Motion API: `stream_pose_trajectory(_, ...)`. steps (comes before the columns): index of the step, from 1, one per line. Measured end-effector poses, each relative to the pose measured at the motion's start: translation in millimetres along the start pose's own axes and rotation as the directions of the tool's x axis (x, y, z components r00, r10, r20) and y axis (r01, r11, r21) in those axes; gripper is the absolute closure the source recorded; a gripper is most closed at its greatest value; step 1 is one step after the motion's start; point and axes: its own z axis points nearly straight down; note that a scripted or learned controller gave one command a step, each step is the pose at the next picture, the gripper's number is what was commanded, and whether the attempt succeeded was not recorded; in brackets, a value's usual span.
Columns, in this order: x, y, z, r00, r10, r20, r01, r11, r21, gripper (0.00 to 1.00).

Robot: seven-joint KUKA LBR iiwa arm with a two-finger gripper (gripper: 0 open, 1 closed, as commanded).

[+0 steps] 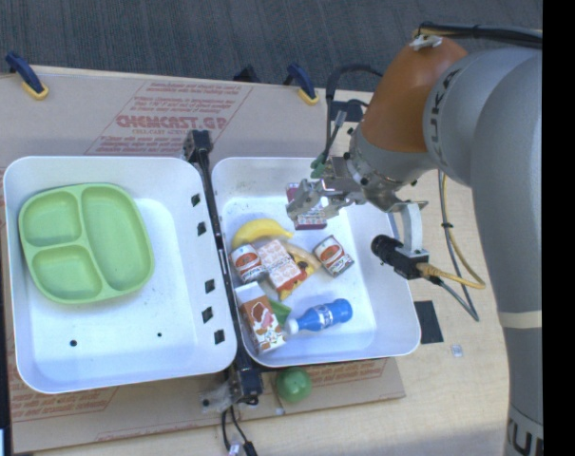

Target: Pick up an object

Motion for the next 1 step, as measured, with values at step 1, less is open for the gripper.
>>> stream_pose_trajectory(1, 40.2, -59.0, -42.5, 1.000, 0.000, 0.000, 0.000, 1.000, 0.002, 1.00)
